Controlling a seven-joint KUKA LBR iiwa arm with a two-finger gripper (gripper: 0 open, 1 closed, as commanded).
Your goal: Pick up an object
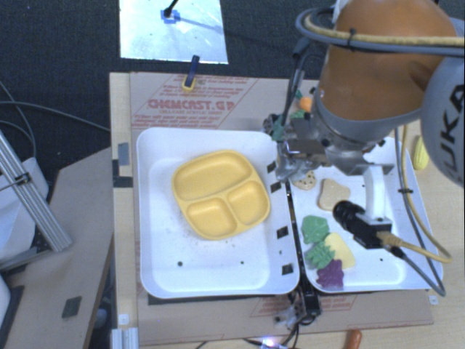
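Dark carpet lies behind the table [87, 187], with a shiny square sheet [173, 20] on it at the top and a cardboard sheet [192, 102] under the two white bins. Beyond the table's left edge stand metal rails [29, 195] and some cables.

Left bin [156, 267] carries one yellow tray [220, 193] with three compartments, lying a little askew. Right bin [385, 271] carries the small things: a brown cookie [306, 180], a tan piece [333, 193], two green pieces [315, 228] and [318, 254], a yellow piece [341, 249] and a purple one [330, 273], crowded near the divider.

The arm [378, 57] hangs over the right bin's far end, and its end effector [294, 162] sits low by the divider, just beside the cookie — whether it is released or clenched I cannot tell, as the wrist hides it. Nothing can be seen held.

By my reading this is the approach step, the grasp not yet made. The next move calls for settling over one piece — the cookie is nearest — without fouling the bin wall, which is close.
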